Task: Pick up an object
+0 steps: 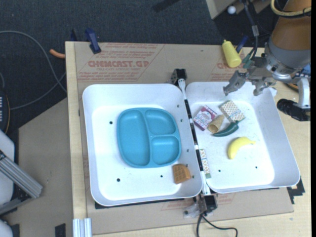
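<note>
At 1 o'clock of right bin (276,167), gripper (248,85) hovers, fingers spread, holding nothing. Likely targets cluster mid-bin: banana (238,146) at 5 o'clock of gripper, cone (216,124), green pepper (228,129), wrapped packets nearby.

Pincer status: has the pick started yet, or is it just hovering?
Done: nothing lifted yet. The pincer is open above the far edge of the right white bin, with nothing between its fingers. In hand: it looks like an approach. Left: the whole grasp. The yellow toy banana, green pepper-like piece, checkered packet and purple-pink wrapper lie on the bin floor.
</note>
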{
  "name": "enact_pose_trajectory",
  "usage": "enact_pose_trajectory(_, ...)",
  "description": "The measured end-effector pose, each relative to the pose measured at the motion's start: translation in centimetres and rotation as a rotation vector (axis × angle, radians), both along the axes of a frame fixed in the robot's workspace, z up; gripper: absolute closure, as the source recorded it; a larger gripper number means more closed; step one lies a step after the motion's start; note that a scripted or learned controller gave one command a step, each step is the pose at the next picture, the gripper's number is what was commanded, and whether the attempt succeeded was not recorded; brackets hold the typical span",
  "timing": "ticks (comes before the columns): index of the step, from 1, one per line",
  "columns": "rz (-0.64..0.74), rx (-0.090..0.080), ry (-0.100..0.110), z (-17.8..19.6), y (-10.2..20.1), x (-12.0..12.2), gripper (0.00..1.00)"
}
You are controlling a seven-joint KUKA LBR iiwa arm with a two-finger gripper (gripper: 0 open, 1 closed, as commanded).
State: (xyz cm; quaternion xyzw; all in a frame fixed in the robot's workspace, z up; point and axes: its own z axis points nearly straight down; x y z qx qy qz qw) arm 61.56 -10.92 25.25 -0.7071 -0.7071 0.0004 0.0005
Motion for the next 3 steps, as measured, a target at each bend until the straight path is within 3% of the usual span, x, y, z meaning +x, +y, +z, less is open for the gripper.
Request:
enact_pose_trajectory(1,-0.001,0.000,0.000,-10.3,-0.2,-1.1,0.00)
enact_pose_trajectory(2,0.001,0.000,-0.005,-16.1,1.4,-0.7,0.00)
enact_pose_trajectory(3,0.000,0.001,-0.006,-16.4,1.3,-0.3,0.00)
